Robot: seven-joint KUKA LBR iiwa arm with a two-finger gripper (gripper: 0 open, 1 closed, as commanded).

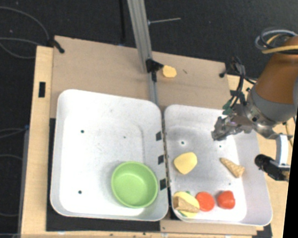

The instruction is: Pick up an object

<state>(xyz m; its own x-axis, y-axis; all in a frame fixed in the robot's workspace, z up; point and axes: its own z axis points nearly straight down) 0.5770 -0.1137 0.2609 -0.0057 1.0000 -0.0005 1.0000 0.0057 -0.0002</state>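
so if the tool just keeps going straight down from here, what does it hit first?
Probably bare floor of the right-hand shallow white bin; the tool points there, and the yellow rounded lump lies off to the side. Depth unclear.

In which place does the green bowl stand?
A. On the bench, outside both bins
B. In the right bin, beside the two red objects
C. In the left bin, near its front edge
C: the green bowl sits in the left bin, close to its front edge.

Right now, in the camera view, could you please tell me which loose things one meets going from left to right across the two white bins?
Round green plastic bowl → pale yellow rounded lump → round orange-red ball → red rounded piece.
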